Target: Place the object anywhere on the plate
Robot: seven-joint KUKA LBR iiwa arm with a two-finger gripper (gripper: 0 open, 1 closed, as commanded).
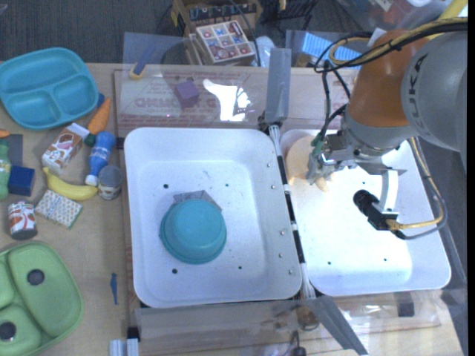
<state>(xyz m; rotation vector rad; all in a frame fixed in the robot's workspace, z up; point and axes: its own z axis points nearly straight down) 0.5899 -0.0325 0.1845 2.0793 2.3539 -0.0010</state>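
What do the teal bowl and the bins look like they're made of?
Bowl: likely plastic, a matte, even teal with a soft sheen.
Left bin and right bin: probably moulded white plastic, smooth with rounded corners; the right one glares under the light.

1. Wooden counter [89, 273] is carrying two shallow white bins side by side: left bin [148, 162], right bin [423, 265].
2. Turquoise divided tray [48, 87] is sitting at the counter's far left corner.
3. Green tray [33, 299] is lying at the near left.
4. Loose items are crowding the strip left of the bins: banana [68, 186], small carton [63, 147], blue-and-white bottle [99, 156], blue cube [21, 180], patterned packet [59, 208], small can [22, 219].
5. Purple block [187, 92] is resting on the clear panel [156, 99] behind the left bin.
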